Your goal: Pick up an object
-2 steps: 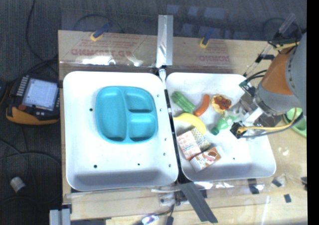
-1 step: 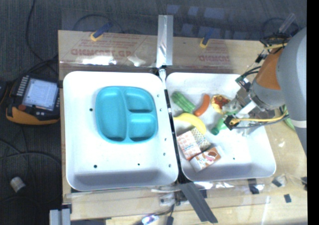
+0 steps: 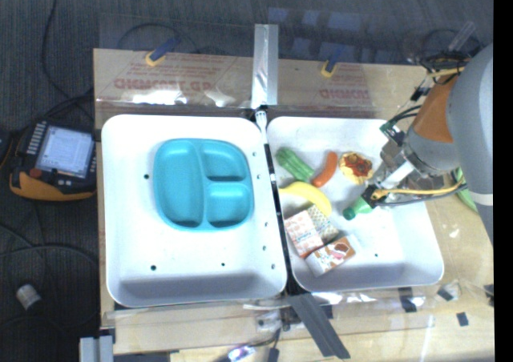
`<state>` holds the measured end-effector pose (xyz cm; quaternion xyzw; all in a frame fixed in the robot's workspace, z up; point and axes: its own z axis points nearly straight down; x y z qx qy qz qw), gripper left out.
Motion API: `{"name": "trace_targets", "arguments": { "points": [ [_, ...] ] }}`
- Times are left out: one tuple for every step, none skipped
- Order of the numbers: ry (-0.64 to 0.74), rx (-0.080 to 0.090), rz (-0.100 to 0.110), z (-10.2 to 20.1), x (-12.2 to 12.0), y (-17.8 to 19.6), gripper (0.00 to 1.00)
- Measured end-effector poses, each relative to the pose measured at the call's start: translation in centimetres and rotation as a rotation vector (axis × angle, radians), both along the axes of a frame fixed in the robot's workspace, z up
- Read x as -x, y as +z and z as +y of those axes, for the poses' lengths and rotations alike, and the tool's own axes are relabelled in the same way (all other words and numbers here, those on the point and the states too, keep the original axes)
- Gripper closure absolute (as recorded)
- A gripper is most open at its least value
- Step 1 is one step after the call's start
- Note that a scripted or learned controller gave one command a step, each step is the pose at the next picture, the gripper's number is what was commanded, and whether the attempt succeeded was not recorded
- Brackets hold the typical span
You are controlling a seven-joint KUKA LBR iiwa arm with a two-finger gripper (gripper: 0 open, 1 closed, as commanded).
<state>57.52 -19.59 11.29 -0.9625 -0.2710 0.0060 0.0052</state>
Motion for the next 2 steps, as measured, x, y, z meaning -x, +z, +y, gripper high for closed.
{"name": "trace_targets", "arguments": {
  "points": [
    [-0.004, 0.010, -0.008, -1.2, -2.5, 17.2, 1.00],
    [-0.108, 0.011, -0.008, -2.7, -6.8, 27.0, 1.00]
  ]
}}
